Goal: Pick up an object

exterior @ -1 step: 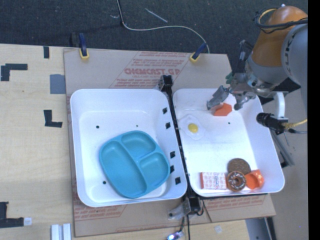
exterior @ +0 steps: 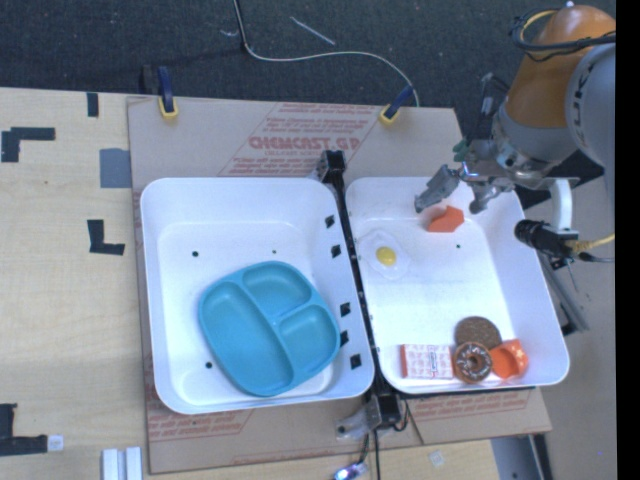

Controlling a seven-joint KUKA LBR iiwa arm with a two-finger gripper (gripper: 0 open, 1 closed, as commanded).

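The tool [exterior: 456,196] hangs with its two fingers spread wide at the 1 o'clock corner of the right bin [exterior: 530,298], straddling the space just above a small orange block [exterior: 445,219] and gripping nothing. To take it well, I judge the tool should centre over the block, sink until the fingers flank it, then close. At 5 o'clock lie a doughnut [exterior: 471,361] and a red-and-white packet [exterior: 424,361], well apart.

Tool [exterior: 458,192] low — fingers spread apart
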